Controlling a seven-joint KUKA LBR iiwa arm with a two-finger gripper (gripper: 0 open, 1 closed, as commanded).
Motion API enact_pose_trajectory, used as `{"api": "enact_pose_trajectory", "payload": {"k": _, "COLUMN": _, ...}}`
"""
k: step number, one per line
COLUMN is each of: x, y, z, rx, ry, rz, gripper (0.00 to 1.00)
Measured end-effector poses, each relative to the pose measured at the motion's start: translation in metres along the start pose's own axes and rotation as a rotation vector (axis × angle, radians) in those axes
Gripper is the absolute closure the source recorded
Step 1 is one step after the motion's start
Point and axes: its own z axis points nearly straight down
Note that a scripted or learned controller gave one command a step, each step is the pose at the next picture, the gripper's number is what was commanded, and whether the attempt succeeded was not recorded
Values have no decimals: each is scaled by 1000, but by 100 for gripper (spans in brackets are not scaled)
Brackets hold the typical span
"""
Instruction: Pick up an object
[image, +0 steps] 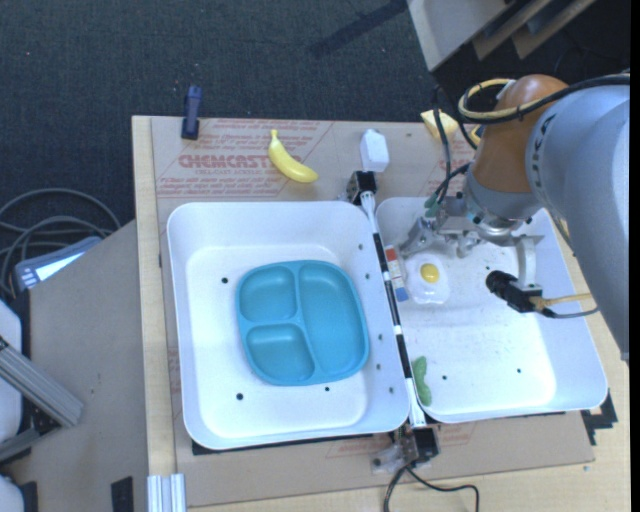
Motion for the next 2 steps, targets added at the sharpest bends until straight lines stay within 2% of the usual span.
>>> {"api": "enact_pose_trajectory", "payload": {"k": 1, "x": -17, "y": -11, "z": 11, "rx": 7, "ry": 1, "rz": 2, "gripper": 0}}
{"api": "enact_pose_trajectory", "payload": {"k": 2, "x": -16, "y": -11, "z": 0, "rx": 4, "ry": 1, "rz": 2, "gripper": 100}}
